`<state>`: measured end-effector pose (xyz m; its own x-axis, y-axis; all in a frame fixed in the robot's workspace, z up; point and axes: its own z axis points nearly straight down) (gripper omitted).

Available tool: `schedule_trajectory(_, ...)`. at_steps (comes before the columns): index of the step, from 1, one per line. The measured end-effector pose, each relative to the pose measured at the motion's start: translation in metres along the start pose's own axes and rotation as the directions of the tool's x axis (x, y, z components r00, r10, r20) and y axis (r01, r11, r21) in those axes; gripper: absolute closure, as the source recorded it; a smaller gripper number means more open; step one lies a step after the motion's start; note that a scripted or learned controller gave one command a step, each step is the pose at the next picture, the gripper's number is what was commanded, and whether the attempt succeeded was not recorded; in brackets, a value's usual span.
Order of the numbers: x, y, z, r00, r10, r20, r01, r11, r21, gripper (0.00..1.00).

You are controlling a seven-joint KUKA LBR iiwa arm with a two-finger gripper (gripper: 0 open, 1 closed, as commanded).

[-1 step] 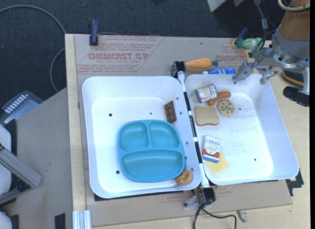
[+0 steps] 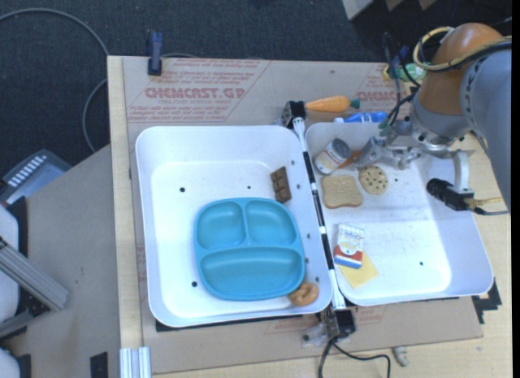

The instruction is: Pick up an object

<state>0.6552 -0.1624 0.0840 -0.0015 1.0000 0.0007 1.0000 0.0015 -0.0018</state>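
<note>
While the arm is leaning in from the right, progress: nothing is being lifted yet.
Tool (image 2: 388, 150): hovering over the right bin (image 2: 455, 275); grip state I cannot tell.
Candidates: round speckled cookie (image 2: 373, 178), flat bread slice (image 2: 342, 192), both lying just beside it.
Left bin (image 2: 162, 173): holding a smooth blue divided plate (image 2: 249, 248).

Blue plate (image 2: 248, 248), white bins (image 2: 162, 157), tan toast (image 2: 342, 192), prob. speckled cookie (image 2: 374, 179).

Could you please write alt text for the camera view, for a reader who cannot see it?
A grey robot arm reaches into the right bin, its gripper above a cookie and a toast slice. The left bin holds a blue divided plate.
</note>
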Motion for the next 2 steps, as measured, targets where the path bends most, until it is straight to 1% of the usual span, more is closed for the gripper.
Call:
schedule_trajectory(1, 0.047, -0.053, 0.0, 1.0, 0.001, 0.0, -0.001, 1.0, -0.001, 0.0)
schedule_trajectory(2, 0.061, -0.013, 0.005, 1.0, -0.002, 0.0, 0.002, 0.999, 0.041, 0.0)
